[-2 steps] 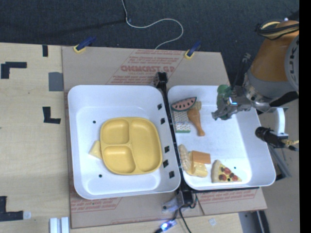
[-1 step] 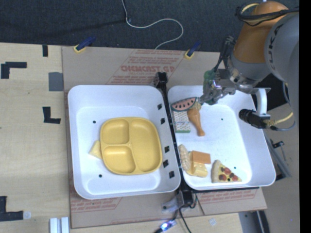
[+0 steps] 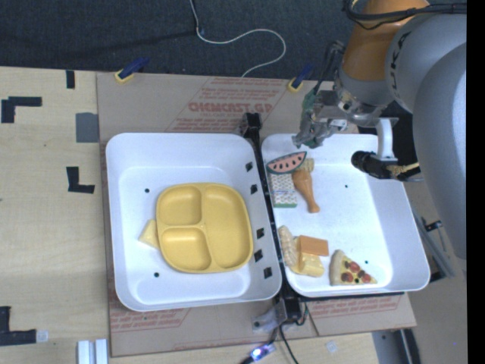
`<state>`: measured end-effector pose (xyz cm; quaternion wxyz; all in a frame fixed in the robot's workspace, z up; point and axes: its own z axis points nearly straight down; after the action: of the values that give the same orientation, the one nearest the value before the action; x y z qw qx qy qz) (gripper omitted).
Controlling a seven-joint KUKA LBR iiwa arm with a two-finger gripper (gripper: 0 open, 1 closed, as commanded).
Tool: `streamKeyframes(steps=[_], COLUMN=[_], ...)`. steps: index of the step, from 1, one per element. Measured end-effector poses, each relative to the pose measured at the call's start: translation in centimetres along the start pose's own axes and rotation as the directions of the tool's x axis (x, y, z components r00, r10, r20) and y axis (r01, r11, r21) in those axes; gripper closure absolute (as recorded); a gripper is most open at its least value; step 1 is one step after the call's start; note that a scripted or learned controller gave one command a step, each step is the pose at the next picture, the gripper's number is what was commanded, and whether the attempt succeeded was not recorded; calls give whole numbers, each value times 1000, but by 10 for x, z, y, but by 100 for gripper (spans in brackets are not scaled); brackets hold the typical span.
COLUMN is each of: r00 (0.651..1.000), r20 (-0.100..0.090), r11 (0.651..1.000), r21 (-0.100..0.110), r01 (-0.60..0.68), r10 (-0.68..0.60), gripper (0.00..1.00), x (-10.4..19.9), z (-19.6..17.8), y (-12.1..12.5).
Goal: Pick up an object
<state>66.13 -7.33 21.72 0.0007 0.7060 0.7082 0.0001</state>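
While the arm reaches in from the right, its gripper hangs over the back-left corner of the right bin, just above the bin's far rim. Whether it's open or shut: can't tell, too small & blurred at the tip. Nothing visibly held.

Objs in right bin, all along its left side & front:
- watermelon slice, near back-left corner, just below the gripper; long axis runs approx left-right, tilted up toward the right, rind on the upper curved edge.
- drumstick, touching/overlapping the slice's right end; long axis slants from back-left to front-right, thin bone end pointing toward the front edge.
- small printed card-like item, against left wall, just left of the drumstick; long axis runs back-front.
- pale lumpy piece, by left wall nearer the front, long axis back-front.
- orange & yellow cheese-like blocks, touching that piece on its right.
- pizza slice, front edge, just right of the blocks; tip points up toward the back, crust end toward front-right.

Left bin: yellow divided plate w/ 3 compartments, about centre; a pale yellow wedge pokes out from under its left edge.

Both bins sit on cardboard on the bench; a white cable loops behind them.
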Motion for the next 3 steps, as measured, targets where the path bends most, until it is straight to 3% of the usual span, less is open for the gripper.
streamKeyframes(steps=[1,2,3], r00=[1000,1000,1000], r20=[1,1,0], r11=[1000,1000,1000], r21=[3,2,3], r01=[-2,-3,-2], r10=[2,3,2], gripper=[100,100,100], x=[13,1,16], z=[-3,-3,-14], y=[-4,9,3])
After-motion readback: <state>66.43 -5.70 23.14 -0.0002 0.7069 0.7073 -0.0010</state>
